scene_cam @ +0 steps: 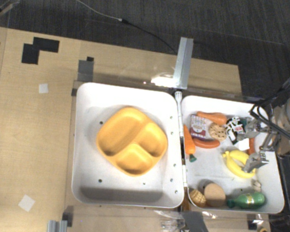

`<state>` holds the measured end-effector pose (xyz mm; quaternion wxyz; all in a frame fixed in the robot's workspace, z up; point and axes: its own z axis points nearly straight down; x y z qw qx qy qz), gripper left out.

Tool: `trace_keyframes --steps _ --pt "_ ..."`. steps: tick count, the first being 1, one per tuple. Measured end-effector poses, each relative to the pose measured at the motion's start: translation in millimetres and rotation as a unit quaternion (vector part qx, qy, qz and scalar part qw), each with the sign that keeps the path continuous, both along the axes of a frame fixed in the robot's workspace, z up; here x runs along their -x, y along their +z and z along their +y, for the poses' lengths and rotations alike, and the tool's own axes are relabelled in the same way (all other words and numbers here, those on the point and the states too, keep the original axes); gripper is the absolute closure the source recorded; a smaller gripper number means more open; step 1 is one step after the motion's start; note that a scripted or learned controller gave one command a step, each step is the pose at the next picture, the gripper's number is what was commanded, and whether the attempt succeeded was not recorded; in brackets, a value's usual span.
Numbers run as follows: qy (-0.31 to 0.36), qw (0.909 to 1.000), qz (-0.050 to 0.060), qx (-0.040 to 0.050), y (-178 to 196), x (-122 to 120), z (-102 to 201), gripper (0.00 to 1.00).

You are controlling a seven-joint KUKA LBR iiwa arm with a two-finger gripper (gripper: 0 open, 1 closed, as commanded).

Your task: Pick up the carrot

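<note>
The carrot (188, 141) is a small orange piece with a green tip. It lies in the right bin (276, 189) along its left wall, green end toward the front. My gripper (253, 145) hangs over the right side of that bin, just above the yellow banana (237, 164) and well to the right of the carrot. Its two metal fingers (257, 161) stand apart, and no object is between them. Between the gripper and the carrot lies a cluster of toy food.
The right bin also holds a cookie packet (199, 126), a cookie (216, 131), a red sausage (205, 142), a black-and-white cow toy (233, 126), a brown potato (215, 192) and a green bottle (246, 200). A yellow divided plate (132, 140) sits in the left bin (84, 184).
</note>
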<state>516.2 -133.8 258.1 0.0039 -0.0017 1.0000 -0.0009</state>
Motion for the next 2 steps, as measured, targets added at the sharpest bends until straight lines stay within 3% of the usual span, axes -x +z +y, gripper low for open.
trace_keyframes --steps 1,2 --pt "-0.131 0.9914 0.004 -0.0021 -113.1 -21.5 15.7 0.0" --pt "-0.382 0.9242 -0.002 -0.0039 -169.0 -37.9 49.2 0.0"
